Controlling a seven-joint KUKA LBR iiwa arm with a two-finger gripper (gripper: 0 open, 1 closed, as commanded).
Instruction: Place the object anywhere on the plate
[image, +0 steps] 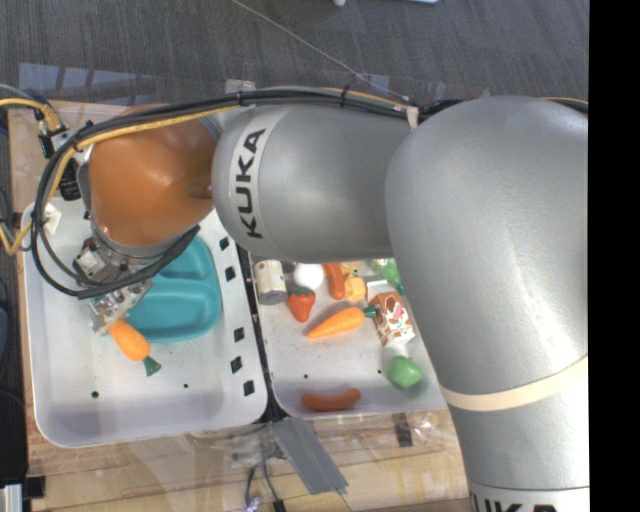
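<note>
A teal plate (190, 292) lies in the left bin (130, 405), its upper part hidden under the arm's orange band. A small orange carrot with a green stub (129, 340) rests on the bin floor just off the plate's lower left edge. My gripper (108, 304) hangs at the plate's left rim, directly above the carrot's upper end. The wrist hides most of the gripper, and the view does not show whether it touches the carrot.
The right bin (360, 412) holds several toy foods: a larger carrot (336, 322), a red sausage (330, 400), a green piece (404, 373), a strawberry (300, 304) and a small can (268, 281). The arm's bulk covers the upper right.
</note>
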